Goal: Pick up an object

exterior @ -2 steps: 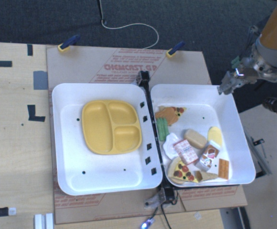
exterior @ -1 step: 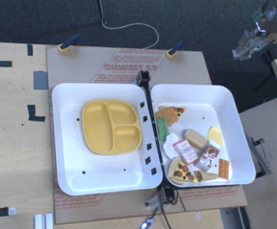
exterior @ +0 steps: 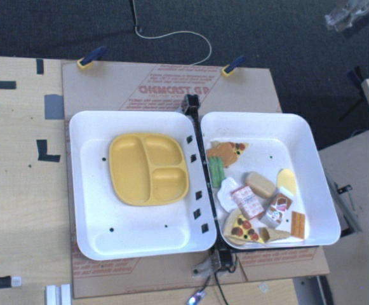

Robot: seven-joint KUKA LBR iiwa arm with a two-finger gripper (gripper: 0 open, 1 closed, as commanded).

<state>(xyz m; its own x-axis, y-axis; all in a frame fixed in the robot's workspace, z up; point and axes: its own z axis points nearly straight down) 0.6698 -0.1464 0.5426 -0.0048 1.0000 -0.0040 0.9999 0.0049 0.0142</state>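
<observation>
The right bin (exterior: 311, 145) holds a heap of toy foods. Among them are a pizza slice (exterior: 227, 151) near the divider, a green piece (exterior: 216, 171), a tan bread-like block (exterior: 260, 184), a red and white packet (exterior: 248, 201), a yellow piece (exterior: 287, 182), a small can (exterior: 275, 212), a second pizza slice (exterior: 240, 227) and an orange cracker (exterior: 297, 224). My gripper (exterior: 351, 8) is a blurred grey shape at the top right corner, high over the dark floor and far from both bins. Nothing is seen in it.
The left bin (exterior: 89, 170) holds a yellow divided plate (exterior: 149, 169). Both bins rest on a cardboard sheet (exterior: 171, 88) fixed with two clamps (exterior: 92, 56). A white cable (exterior: 171, 33) loops over the dark floor behind.
</observation>
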